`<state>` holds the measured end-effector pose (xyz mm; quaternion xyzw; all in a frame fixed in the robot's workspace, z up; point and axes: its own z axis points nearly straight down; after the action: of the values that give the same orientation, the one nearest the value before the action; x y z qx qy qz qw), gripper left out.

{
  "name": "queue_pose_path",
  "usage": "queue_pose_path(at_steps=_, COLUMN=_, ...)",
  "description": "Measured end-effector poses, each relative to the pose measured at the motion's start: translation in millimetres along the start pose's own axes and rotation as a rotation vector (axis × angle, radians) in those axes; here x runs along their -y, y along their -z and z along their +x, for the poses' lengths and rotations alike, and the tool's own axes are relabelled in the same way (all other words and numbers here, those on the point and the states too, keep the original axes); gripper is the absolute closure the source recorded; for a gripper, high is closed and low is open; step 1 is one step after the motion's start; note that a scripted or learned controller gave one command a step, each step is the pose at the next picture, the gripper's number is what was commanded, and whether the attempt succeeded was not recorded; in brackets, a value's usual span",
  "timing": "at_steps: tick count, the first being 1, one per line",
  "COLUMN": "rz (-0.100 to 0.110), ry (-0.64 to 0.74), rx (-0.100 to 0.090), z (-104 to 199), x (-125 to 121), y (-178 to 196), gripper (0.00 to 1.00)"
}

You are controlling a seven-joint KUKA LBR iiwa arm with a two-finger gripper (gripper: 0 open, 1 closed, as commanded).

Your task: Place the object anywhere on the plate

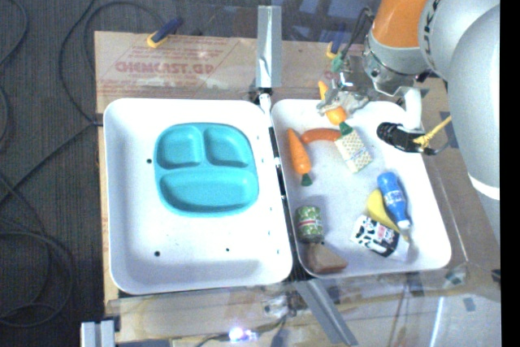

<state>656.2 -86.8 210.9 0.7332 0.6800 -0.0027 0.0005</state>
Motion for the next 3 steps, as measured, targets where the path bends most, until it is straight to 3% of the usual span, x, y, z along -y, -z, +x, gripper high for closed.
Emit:
queue_pose_path(at_steps=1, rz=0.0, ry=-0.036, rx=-0.001, z=38.9, x=25.1, y=-8.9, gripper=1.0)
queue_pose_path(at_steps=2, rz=0.002, ry=0.111, rx=-0.004, z=151.8, x=42.9, y=-28.2, gripper=1.0)
queue_pose_path(at_steps=3, rz=0.005, ry=0.112, rx=-0.005, z=152.1, x=43.3, y=-20.3, gripper=1.0)
